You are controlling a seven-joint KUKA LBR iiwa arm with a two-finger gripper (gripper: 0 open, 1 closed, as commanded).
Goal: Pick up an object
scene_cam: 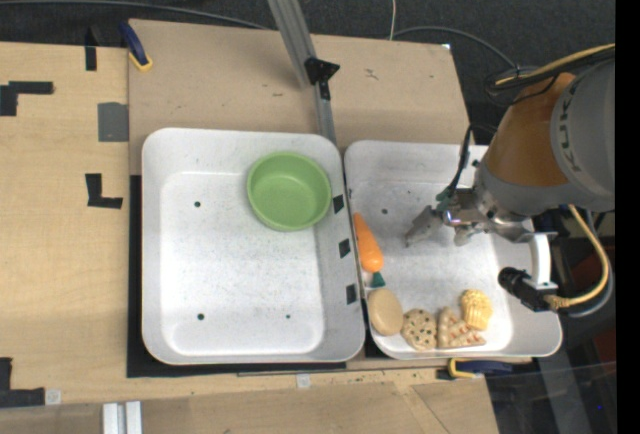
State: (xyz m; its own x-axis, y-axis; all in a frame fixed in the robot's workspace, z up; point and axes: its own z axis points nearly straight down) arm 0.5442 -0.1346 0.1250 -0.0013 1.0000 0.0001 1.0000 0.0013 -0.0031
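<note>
Tool [432,225] hovers over right bin [400,167], apparently spread, gripping nothing.

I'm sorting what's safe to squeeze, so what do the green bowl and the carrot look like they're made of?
Green bowl: probably moulded plastic, going by its even flat green colour, smooth surface and thin rim. Carrot: looks like toy plastic or rubber, uniform orange with a teal stub at one end; too small here to tell hard from soft.
</note>
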